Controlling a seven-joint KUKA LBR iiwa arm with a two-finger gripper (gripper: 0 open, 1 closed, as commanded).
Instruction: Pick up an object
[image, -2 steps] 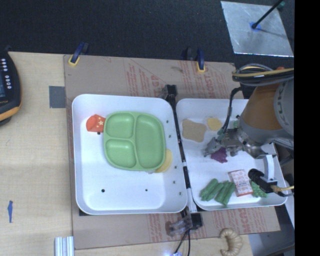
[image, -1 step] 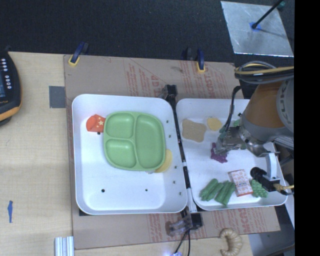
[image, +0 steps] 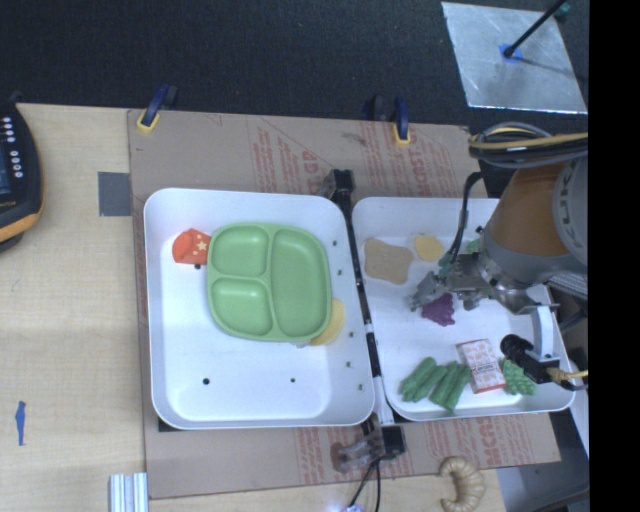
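My gripper (image: 436, 291) hangs low over the middle of the right bin (image: 400, 225), reaching in from the right. A small purple object (image: 440, 312) lies right under its tip, touching or nearly touching it. Whether the object sits between the fingers is not clear from this angle. A tan bread-like slice (image: 388, 260) and a small yellow piece (image: 430, 246) lie just left of and behind the gripper. A bunch of green beans (image: 436, 382), a red and white packet (image: 481, 365) and a green leafy piece (image: 519, 380) lie along the bin's front.
The left bin (image: 175, 390) holds a green divided plate (image: 270, 282), a red piece with a yellow star (image: 190, 246) at its left and a yellow piece (image: 331, 324) partly under its right edge. A black divider strip (image: 358, 290) runs between the bins.
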